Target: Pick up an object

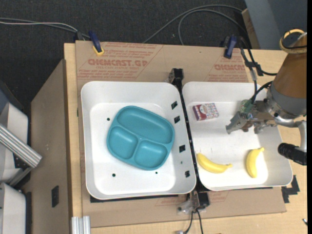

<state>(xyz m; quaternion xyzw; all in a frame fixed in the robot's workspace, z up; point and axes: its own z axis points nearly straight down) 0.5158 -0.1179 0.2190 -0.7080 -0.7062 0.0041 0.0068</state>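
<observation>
The left bin [92,145] holds a teal divided plate [140,137]. The right bin [219,89] holds a small red-and-white carton [205,111] near its far edge and two bananas, one [213,164] at the near left and one [254,162] at the near right. The jaws [245,123] hang above the bin between carton and right banana, spread open, gripping nothing. The cardboard [122,57] covering the bench reads "CHEMCAST".
</observation>
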